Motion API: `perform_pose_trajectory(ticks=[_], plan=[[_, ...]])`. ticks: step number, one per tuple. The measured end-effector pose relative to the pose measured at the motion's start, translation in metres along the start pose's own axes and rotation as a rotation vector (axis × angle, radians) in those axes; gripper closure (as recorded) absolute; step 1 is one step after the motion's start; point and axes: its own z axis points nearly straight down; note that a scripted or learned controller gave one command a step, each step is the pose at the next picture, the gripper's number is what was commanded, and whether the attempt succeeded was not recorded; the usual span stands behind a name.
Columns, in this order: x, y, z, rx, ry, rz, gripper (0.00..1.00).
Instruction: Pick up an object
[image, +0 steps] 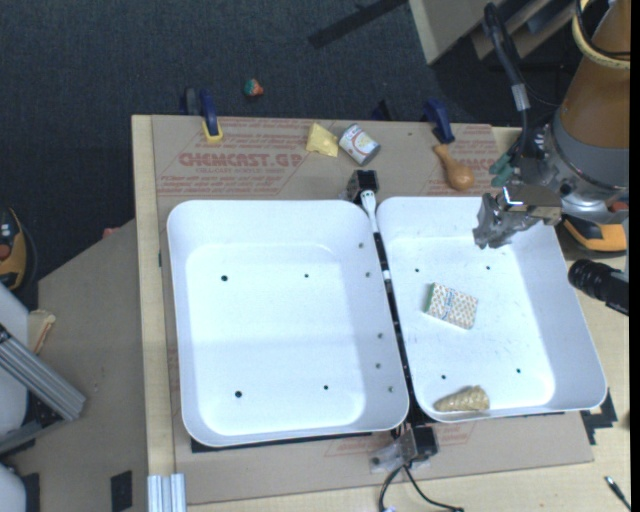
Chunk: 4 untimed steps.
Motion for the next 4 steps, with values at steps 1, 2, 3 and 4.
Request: perform_pose_trajectory(ticks=[1, 2, 3, 4], plan=[[0.026, 0.034, -0.123, -0.022, -0.001, -0.007, 1.0], [0.106, 0.047, -0.019, 0.008, 0.001, -0.011, 1.0], [0.189, 0.021, 0.061, 0.008, 0.0, -0.011, 1.0], [0.268, 0.02, -0.07, -0.019, 0.007, -0.012, 1.0]])
